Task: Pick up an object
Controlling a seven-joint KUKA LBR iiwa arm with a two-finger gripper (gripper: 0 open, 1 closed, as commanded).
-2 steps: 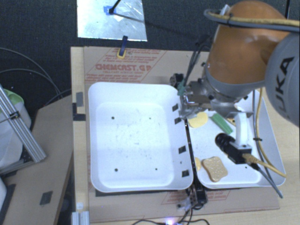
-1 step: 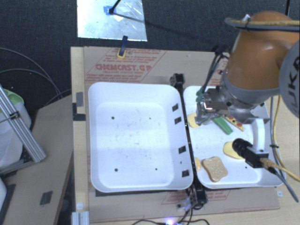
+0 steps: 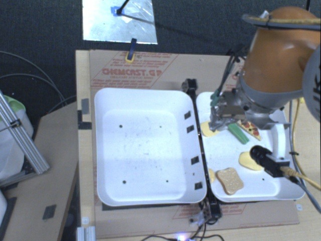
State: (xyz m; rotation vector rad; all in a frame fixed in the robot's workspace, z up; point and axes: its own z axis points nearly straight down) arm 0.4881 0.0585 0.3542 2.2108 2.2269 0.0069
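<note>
**Desk:** Where is the claw right now?

**Me:** My claw (image 3: 216, 119) is low over the near-left part of the right bin (image 3: 251, 197), close to the wall it shares with the left bin (image 3: 145, 149). From this angle the wrist hides its tips, so I cannot tell whether it is spread or pressed together. I see nothing pinched in it.

**Desk:** What's nearest?

**Me:** A flat yellow disc (image 3: 206, 130) lies just below and to the left of it, hard against that shared wall. A green piece (image 3: 238, 133) lies just beside it on the other side, touching a toy pizza slice (image 3: 251, 130). Further out are a second yellow piece (image 3: 247, 160) and a slice of toast (image 3: 230, 181) near the front rim.

**Desk:** What worries you?

**Me:** Mostly the disc. I judge it too thin and too flat for a clean hold, so the claw may slide over it or press it into the floor. It is also so close to the wall that one side of the claw could strike the rim. If I go for the green piece instead, the pizza slice may get nudged or dragged along, and a half-caught piece could drop on the lift.
</note>
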